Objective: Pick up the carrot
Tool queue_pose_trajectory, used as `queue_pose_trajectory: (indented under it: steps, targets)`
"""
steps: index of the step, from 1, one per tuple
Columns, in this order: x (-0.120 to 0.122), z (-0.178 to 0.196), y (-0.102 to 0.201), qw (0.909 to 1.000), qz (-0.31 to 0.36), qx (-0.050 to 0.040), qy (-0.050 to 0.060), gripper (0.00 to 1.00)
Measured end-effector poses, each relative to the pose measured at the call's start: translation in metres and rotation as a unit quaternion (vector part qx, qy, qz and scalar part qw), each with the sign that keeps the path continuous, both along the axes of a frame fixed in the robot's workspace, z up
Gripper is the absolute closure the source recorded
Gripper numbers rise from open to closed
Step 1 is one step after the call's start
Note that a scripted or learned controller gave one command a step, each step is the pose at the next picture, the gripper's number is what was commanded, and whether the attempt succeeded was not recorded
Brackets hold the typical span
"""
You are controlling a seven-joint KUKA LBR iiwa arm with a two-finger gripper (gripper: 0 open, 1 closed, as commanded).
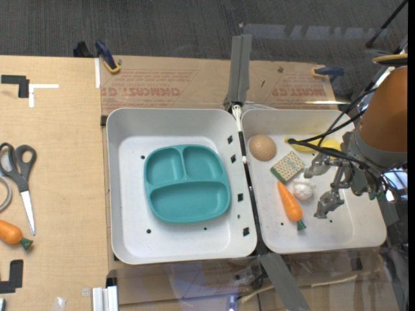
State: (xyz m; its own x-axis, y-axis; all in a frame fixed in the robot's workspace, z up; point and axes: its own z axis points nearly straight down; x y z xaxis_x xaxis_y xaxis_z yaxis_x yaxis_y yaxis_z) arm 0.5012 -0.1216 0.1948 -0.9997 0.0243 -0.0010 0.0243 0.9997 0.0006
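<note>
Closest to us, the fingers [326,196] hang low over the right bin [363,235], spread apart with nothing between them. We see 1 tip near the bin floor and the other higher up, toward the middle of the bin. Above them the grey arm [369,144] rises to its orange band [395,109] at the right edge.

Just left of the fingers, but not touching them, lies the carrot [290,203], orange, slanted, with its green end pointing toward the bin's near wall. We see a small white ball [302,189] resting against the carrot's upper side. Beside that sits a small checkered green block [288,166], and farther back a tan egg-shaped thing [262,147]. A yellow item [327,146] shows partly behind the arm's cables.

Across the divider, the left bin [123,193] carries a teal plate [187,183] with 3 compartments.

On the bench [52,173] to the far left we find a pair of scissors [21,180] and a 2nd carrot [11,233], well apart from both bins. A blue clamp [107,56] grips the cardboard behind the left bin.
</note>
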Motion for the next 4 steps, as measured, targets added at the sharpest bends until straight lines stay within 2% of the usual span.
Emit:
queue_pose_trajectory:
  steps: [1, 2, 3, 4]
  targets:
    - [0.005, -0.097, 0.018, 0.9994, 0.034, -0.0016, -0.009, 0.0]
    - [0.007, -0.086, 0.019, 0.9993, 0.036, -0.0023, -0.012, 1.0]
    - [-0.006, 0.051, -0.017, 0.9977, 0.067, -0.0009, -0.002, 1.0]
    - [-0.006, 0.051, -0.017, 0.9977, 0.068, -0.0007, -0.002, 0.0]
